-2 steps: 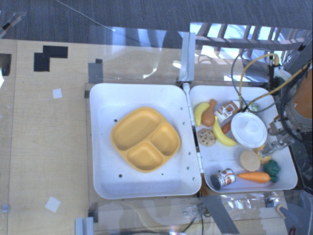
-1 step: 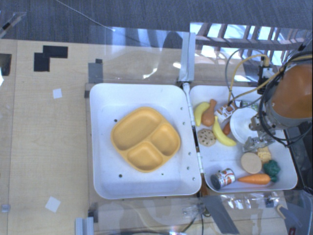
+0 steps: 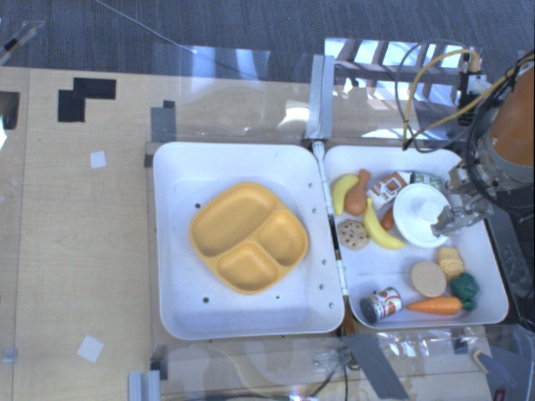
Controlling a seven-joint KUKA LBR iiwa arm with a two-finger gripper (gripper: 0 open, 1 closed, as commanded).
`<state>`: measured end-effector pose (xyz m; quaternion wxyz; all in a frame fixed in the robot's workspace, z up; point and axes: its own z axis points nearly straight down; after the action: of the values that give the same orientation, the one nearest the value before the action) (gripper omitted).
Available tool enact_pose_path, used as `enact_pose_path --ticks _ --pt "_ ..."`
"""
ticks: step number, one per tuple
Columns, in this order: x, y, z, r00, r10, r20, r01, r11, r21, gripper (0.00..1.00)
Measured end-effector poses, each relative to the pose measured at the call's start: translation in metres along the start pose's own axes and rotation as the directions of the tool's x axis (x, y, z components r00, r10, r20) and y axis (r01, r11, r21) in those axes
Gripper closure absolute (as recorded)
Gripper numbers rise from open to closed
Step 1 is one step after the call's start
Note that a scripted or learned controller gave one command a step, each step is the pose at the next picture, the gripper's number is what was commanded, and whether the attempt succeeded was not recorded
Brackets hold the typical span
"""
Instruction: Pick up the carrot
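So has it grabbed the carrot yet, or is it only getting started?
Only starting, it seems. The carrot lies untouched along the near edge of the right bin, beside the small can. The gripper hovers over the white plate, further back. Reaching, gripping and lifting all remain.

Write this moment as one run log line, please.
carrot: lying in right bin, near front edge | gripper: above white plate | carrot not held

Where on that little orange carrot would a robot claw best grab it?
Probably mid-body, from straight above. The carrot lies flat, pointing left-right, so fingers would close across its narrow width. It's crowded: broccoli touches its right end, the can sits left, and the bin wall is close alongside.
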<state>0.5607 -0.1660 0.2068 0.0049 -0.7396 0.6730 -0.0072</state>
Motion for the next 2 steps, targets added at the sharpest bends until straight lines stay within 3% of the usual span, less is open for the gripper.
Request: enact_pose_path --ticks 1,2 --pt "-0.026 0.073 0.11 1.0 -0.008 0.006 0.008 1.0 -0.016 1.0" --pt "0.001 0.071 -0.046 0.965 -0.262 0.001 0.262 0.965 -0.004 1.0"
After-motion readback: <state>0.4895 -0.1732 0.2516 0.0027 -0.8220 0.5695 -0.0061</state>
